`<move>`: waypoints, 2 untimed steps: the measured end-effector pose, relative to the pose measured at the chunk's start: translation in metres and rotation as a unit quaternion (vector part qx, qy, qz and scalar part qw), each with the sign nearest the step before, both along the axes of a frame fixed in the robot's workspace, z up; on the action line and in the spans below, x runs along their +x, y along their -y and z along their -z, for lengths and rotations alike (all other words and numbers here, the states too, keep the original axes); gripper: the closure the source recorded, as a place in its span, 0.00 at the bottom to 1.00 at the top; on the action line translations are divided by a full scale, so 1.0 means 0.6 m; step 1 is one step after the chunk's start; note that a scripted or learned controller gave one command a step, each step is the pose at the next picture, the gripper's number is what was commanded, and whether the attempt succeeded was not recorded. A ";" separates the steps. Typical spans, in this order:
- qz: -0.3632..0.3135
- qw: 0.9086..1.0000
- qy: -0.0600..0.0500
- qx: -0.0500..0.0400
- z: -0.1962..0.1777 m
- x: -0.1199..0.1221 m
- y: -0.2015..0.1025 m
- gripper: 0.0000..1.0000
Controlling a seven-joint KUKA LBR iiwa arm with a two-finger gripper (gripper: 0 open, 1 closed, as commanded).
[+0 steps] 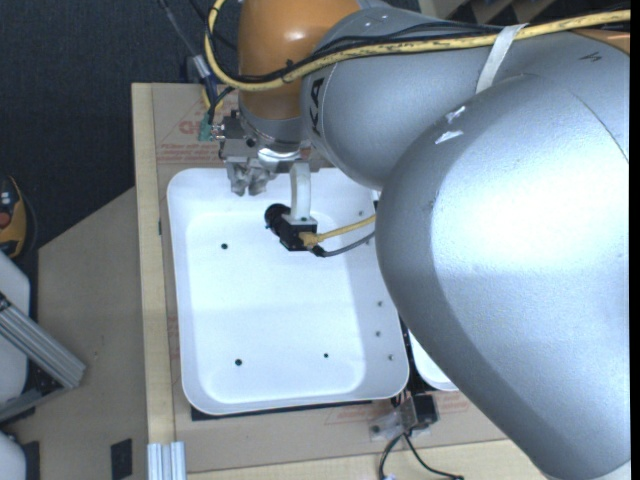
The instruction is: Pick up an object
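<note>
My gripper [270, 190] hangs over the far end of the left bin [181, 298], close to its back rim, below the orange band [285, 28] of my arm [500, 218]. From this slant I cannot tell whether the gripper is spread or closed, nor whether it holds anything.

Just under it, over the white floor of the bin, sits a small black piece [288, 230]. It is short, dark and blocky, with a yellow cable [345, 232] running from it to the right and passing beneath my arm. Whether this piece belongs to my tool or lies loose in the bin I cannot tell, so I cannot say where an object to pick up lies.

The floor of the left bin is plain white with a few small dark dots [238, 361] on it. My arm covers most of the right bin [428, 370], leaving a sliver of its near corner. Both bins rest on the tan bench [153, 268].
</note>
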State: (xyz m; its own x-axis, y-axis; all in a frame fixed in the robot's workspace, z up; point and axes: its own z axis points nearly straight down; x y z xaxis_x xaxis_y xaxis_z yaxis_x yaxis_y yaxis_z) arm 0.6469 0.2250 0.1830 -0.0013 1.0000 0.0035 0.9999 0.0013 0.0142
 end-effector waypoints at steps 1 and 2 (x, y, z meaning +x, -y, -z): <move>0.001 1.000 -0.009 -0.002 0.171 -0.092 0.001 1.00; 0.002 1.000 -0.010 -0.002 0.164 -0.154 0.001 1.00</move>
